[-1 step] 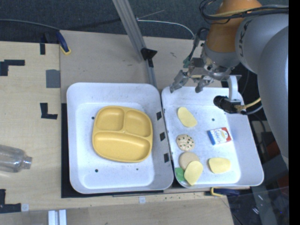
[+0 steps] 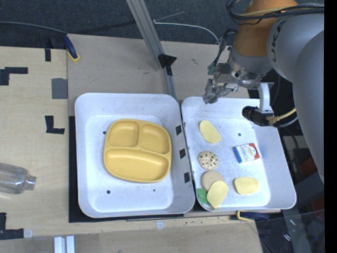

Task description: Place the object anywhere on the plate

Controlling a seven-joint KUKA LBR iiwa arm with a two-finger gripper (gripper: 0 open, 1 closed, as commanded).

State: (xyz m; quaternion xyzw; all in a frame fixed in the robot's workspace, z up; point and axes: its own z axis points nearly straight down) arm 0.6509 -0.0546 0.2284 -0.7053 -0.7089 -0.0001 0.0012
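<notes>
End effector [image 2: 212, 95] is hovering over far-left corner of right bin [image 2: 279, 141]; can't tell finger state, nothing visibly held. Plate [image 2: 138, 150] is sitting mid left bin [image 2: 84, 141], bare. Candidate objs all in right bin: yellow piece [image 2: 209, 131] closest, cookie [image 2: 208, 159] nr left wall, carton [image 2: 246, 153] twd right edge. Risks: descending so close to bin rim → clipping wall; pieces crowding at near edge → grabbing two or slipping off flat pieces.
</notes>
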